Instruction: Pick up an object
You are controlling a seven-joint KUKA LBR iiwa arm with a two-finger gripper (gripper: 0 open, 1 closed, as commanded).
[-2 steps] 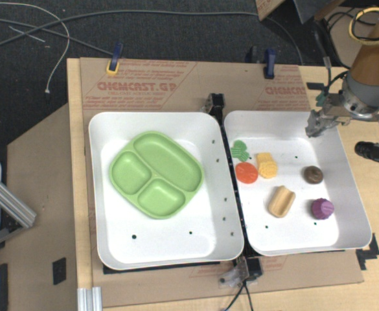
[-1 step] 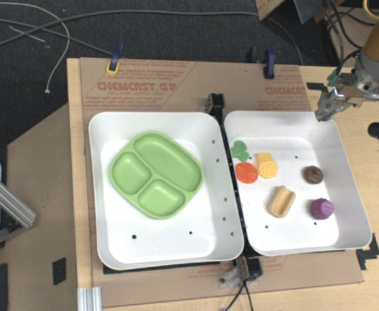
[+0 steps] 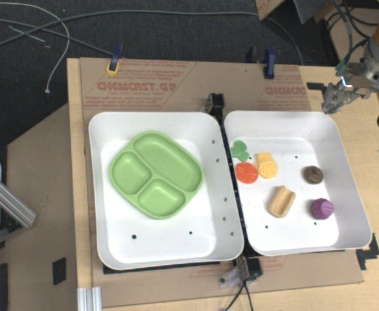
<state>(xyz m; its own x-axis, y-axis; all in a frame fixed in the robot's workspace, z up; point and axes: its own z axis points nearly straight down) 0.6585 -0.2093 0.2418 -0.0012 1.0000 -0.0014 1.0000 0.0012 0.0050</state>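
Six small toy foods are seen in the right bin [image 3: 344, 232]; the green divided plate [image 3: 155, 173] in the left bin [image 3: 105, 225] is taken as landmark throughout.

No target is named by the task. Nearest the plate, just across the seam between the bins: a green leafy piece [image 3: 240, 150], with an orange-red round piece [image 3: 246, 173] touching or nearly touching it below. Next outward, a yellow ridged piece [image 3: 266, 166] is crowded against the orange-red one. Further from the plate, a tan cylinder [image 3: 281, 201] lies on its side, standing apart. Farthest out: a brown round piece [image 3: 313, 175] and a purple piece [image 3: 322, 208].

Handling, judged only: all are likely light, hard plastic, smooth enough to slip or roll under a pinch. The tan cylinder is judged the easiest, to be taken across its short width at mid-length. The clustered three would be harder to separate.

The gripper [image 3: 337, 98] is seen well away from the plate, beyond the right bin's far corner, above the cardboard [image 3: 176, 83] and clear of every object. Nothing is held.

Hard to make out: the gripper is small, blurred and set against clutter. Whether its fingers are apart or together cannot be told. Most of the arm is cut off at the frame edge.
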